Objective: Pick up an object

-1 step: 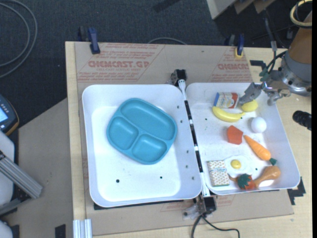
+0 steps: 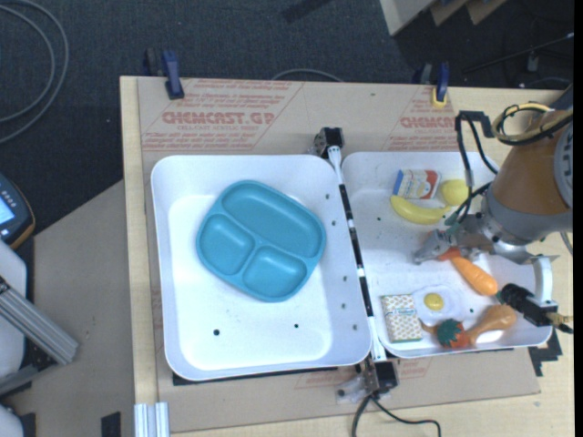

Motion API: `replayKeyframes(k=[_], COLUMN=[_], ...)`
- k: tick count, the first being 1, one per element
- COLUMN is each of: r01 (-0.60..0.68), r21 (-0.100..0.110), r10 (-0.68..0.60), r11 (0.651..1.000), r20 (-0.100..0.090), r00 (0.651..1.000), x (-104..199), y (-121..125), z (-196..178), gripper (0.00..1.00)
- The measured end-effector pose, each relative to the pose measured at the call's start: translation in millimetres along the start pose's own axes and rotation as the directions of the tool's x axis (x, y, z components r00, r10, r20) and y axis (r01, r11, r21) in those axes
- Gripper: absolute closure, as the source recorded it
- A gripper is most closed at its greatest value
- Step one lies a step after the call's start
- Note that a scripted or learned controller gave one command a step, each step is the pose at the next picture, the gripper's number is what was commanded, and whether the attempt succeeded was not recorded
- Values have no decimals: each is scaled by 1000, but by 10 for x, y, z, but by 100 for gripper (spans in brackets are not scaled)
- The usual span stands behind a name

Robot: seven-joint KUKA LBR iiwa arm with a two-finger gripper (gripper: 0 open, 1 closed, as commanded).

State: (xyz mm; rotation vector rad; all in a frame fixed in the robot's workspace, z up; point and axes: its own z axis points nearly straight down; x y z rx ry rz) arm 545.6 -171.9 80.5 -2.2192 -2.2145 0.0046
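dark carpet surrounds a wood bench (image 2: 137, 244) carrying two shallow white bins. left bin (image 2: 173, 244) holds a blue, glossy three-section plate (image 2: 261, 239). right bin (image 2: 383, 244) holds a curved yellow banana (image 2: 414, 210), tapered orange carrot (image 2: 475, 273) and fried egg toy (image 2: 434, 300). arm leans in from the right, gripper (image 2: 437, 248) low above the carrot; its opening cannot be made out.

You have the pickable items in the right-hand bin (image 2: 364, 244), right of frame centre. Banana (image 2: 417, 210) — yellow, curved, lying flat at upper middle, with a small red-and-white carton (image 2: 416, 184) just above it. Carrot (image 2: 474, 274) — orange, angled down to the right. Lower edge: checkered cracker (image 2: 400, 318), fried egg (image 2: 434, 301), a green-and-orange piece (image 2: 449, 334).
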Motion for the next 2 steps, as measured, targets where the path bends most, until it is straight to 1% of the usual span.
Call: replayKeyframes(k=[1, 2], r01=[1, 13], r21=[-9, -19], r10=[-1, -13], r11=[1000, 1000], r20=[4, 0], r00=[1000, 1000], x=[-3, 889], y=[32, 381], z=[-144, -1103], gripper=[100, 100])
